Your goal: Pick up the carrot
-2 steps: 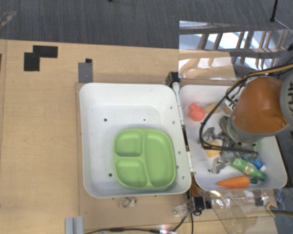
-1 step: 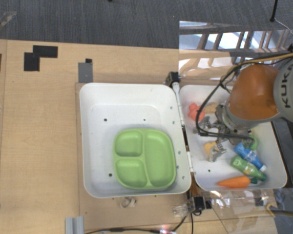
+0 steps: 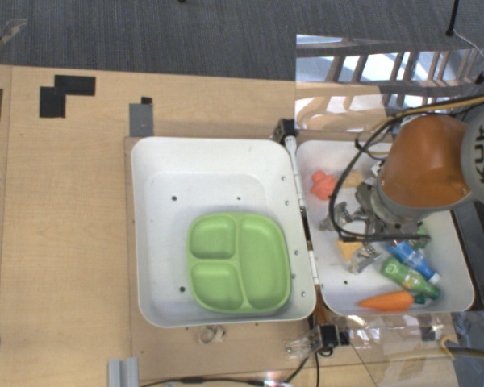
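Two shallow white bins are seen side by side on the wooden bench. In the left bin (image 3: 157, 216), a single green divided plate (image 3: 239, 261) with three compartments is set toward the lower middle of the frame. The right bin (image 3: 460, 285) holds several small items: the carrot (image 3: 386, 301), laid roughly horizontally near the bin's lower edge at the lower right of the frame; a green bottle (image 3: 403, 276) just above the carrot; a blue item (image 3: 412, 261) beside that bottle; a yellow piece (image 3: 349, 250) toward the bin's left side; and a pink-red item (image 3: 324, 185) near its upper left corner. The arm's orange band (image 3: 423, 164) covers much of the bin's upper right part. The gripper (image 3: 363, 258) is lowered into the middle of the right bin, close to the yellow piece and above the carrot, apart from it. Whether it is spread or pressed together cannot be told from the camera view. One carrot is counted.
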{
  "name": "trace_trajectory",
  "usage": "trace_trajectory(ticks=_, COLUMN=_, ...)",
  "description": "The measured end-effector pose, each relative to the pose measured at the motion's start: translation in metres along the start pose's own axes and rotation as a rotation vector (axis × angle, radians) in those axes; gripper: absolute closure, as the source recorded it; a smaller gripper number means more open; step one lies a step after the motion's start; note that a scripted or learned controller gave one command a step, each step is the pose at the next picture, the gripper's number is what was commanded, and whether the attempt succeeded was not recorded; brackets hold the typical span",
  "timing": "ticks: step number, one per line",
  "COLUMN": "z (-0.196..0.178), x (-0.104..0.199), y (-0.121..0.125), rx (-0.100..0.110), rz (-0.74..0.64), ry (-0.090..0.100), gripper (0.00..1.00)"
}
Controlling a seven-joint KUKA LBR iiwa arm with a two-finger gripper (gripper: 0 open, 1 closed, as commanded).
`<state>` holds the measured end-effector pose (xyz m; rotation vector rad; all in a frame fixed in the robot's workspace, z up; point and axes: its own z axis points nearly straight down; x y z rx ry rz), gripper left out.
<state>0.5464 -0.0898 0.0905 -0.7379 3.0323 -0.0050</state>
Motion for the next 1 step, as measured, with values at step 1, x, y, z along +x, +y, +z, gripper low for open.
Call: trace_trajectory(ticks=1, z=-0.0014, x=0.0263, y=0.0140, rx=0.004, rz=0.229, ry=-0.001, gripper=0.00)
